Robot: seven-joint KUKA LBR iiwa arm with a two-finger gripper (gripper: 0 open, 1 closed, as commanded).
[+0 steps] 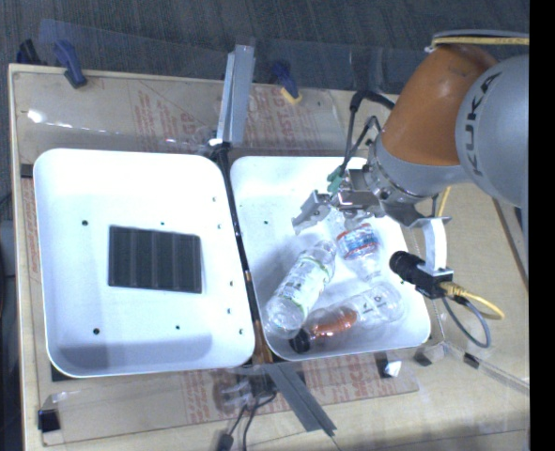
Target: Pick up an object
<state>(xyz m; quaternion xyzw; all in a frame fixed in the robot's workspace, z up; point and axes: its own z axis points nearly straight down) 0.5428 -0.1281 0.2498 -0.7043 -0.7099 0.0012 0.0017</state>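
Note:
My gripper (326, 209) hangs over the middle of the right bin (258, 195), its grey fingers pointing left and down. Right below it lie several clear plastic bottles. One bottle with a red and blue label (358, 245) lies just right of the fingertips. A longer clear bottle (300, 287) lies slanted toward the bin's front left. A third bottle with brownish contents and a dark cap (338, 324) lies along the front wall. The fingers look spread, with nothing visibly between them.
The left bin (70, 186) holds a dark ribbed rectangle (155, 258) at its middle. A metal divider post (234, 92) stands between the bins at the back. Blue clamps (70, 62) sit on the bench's rear edge. A yellow cable (470, 299) trails off the wrist at right.

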